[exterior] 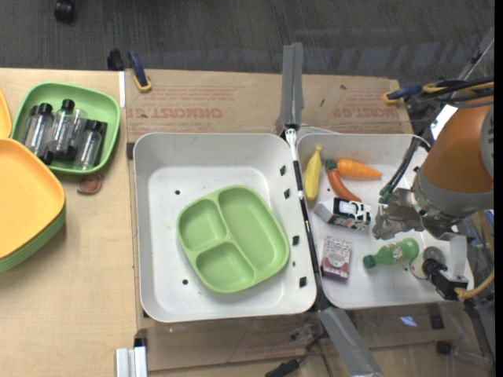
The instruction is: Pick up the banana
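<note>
The tool (391, 220) hangs over the right bin (393, 289), near its right side; whether it is open or closed cannot be told. The banana (313, 173) lies well to its left against the bin's left wall. Two carrots (350, 175) sit between them, and a green bottle (391, 254) lies just below the tool.

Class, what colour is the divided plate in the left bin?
Light green: the plate, clear in the camera view, lying in the left bin.
</note>
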### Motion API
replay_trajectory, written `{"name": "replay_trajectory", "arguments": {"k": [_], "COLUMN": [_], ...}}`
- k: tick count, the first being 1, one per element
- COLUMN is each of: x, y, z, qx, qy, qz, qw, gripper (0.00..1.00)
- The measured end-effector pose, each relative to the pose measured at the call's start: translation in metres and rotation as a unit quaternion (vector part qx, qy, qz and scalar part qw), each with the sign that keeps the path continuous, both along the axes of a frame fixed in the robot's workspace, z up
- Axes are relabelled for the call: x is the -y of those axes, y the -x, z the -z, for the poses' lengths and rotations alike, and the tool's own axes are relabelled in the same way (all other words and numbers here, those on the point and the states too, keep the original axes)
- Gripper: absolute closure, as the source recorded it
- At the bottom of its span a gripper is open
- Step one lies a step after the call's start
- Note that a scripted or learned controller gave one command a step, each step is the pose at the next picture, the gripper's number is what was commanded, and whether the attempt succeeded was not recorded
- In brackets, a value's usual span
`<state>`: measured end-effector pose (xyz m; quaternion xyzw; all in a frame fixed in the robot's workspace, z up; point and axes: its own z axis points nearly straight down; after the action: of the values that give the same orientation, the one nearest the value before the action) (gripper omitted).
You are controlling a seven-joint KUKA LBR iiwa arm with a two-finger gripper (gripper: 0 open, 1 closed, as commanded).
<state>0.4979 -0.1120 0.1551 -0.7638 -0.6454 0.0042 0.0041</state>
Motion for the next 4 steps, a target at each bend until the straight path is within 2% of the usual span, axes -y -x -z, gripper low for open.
{"name": "replay_trajectory", "arguments": {"k": [3,4], "x": [0.004,-0.105], "y": [-0.001,-0.009], "z": [-0.024,-0.035], "qx": [-0.002,0.003], "qy": [0.0011,0.0028], "qz": [0.003,0.188], "qw": [1.0,0.9822], "gripper": [1.0,1.0]}}
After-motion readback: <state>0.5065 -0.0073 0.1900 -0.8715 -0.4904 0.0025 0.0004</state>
